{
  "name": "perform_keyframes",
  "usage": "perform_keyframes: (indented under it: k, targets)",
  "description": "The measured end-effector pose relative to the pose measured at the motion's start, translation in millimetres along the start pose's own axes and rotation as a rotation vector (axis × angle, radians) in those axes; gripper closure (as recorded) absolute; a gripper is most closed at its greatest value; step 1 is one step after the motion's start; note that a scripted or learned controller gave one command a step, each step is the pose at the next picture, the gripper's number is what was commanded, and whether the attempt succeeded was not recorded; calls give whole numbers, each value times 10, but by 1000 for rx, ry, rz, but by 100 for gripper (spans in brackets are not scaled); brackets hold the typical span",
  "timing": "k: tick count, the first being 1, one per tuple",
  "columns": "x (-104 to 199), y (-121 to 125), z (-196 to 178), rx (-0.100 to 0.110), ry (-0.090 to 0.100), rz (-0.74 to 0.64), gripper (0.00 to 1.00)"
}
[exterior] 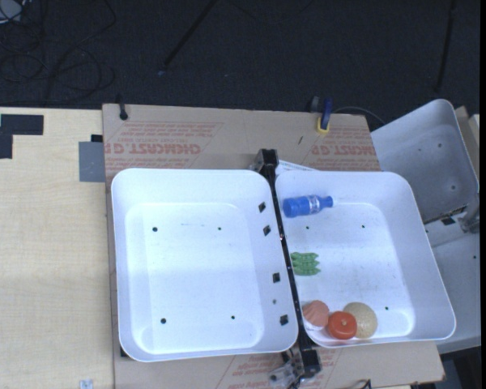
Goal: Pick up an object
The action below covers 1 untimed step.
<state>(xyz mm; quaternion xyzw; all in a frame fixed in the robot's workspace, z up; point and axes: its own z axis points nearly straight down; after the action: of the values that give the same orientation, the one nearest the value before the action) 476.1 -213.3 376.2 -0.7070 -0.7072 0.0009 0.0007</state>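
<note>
In the right bin [405,241], a blue bottle [306,206] lies on its side near the far left corner. A small green object [304,263] rests by the bin's left wall, midway down. At the near left corner sit a pink piece [316,313], a red round object [342,325] and a tan round object [361,318], close together and touching.
The left bin [138,282] stands beside the right one, with a black divider strip [279,250] between them. Both rest on a cardboard sheet [194,140]. A grey metal plate [429,148] stands at the right.
</note>
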Motion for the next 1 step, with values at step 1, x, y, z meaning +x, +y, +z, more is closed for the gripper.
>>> perform_keyframes:
  k: [1]
  targets:
    - [12, -20, 1285, 13, 6, 1, 100]
